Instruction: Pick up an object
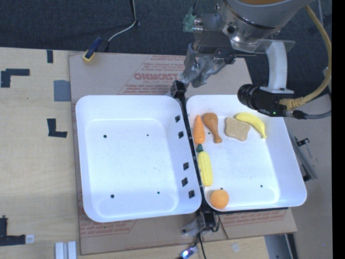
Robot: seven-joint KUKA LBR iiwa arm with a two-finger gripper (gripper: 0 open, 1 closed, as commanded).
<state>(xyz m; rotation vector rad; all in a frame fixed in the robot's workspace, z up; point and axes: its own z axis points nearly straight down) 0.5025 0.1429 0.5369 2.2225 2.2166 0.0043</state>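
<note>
The right bin (269,169) holds several toy foods. An orange carrot (199,129) and a yellow corn cob (205,168) lie along its left wall. A brown drumstick (212,125) lies beside the carrot. A bread slice (236,128) and a banana (252,123) sit at the back right. An orange (219,198) rests at the front left corner. My gripper (198,74) hangs high over the back edge where the two bins meet, well apart from all the objects, with nothing visibly held.
The left bin (129,161) stands beside the right one on a cardboard sheet (145,77). A black camera unit (261,100) with cables juts over the right bin's back rim. Black clips (187,166) line the divider between the bins.
</note>
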